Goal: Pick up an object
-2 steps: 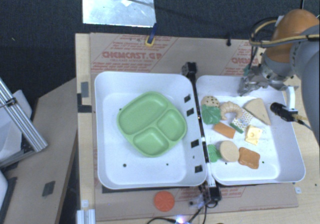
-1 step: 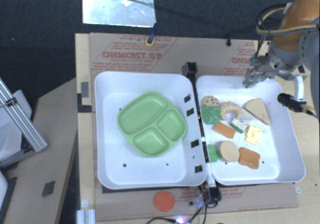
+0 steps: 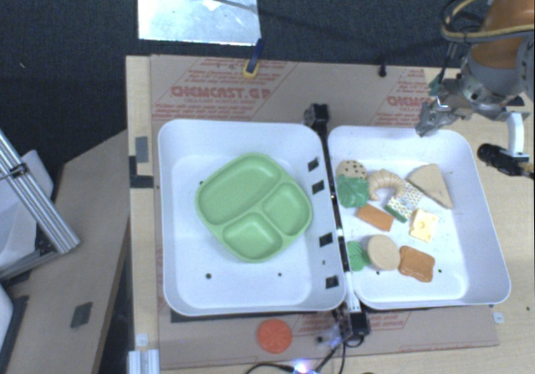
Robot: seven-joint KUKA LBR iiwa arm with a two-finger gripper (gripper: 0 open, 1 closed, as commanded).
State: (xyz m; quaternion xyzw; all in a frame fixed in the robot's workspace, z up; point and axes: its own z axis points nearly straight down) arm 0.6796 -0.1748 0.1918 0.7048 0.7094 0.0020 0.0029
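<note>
Hand (image 3: 426, 126): upper right of the frame, above the far rim of the right bin; small and blurred, cannot tell how far open; nothing seen in its grip
Arm (image 3: 493, 54): grey with orange band, entering from the right edge
Right bin (image 3: 485, 230): right of centre, holding toy food
Toy food: tan wedge (image 3: 431, 184), yellow cheese block (image 3: 423, 226), orange piece (image 3: 374, 217), brown toast (image 3: 416, 263), round biscuit (image 3: 384, 252), green leafy piece (image 3: 352, 192), spotted cookie (image 3: 351, 169), all clustered in the bin's left and middle
Left bin (image 3: 180, 280): left of centre, carrying a green divided plate (image 3: 253, 207)
Desk (image 3: 92, 222): orange disc (image 3: 274, 335) at lower centre, outside the bins
</note>
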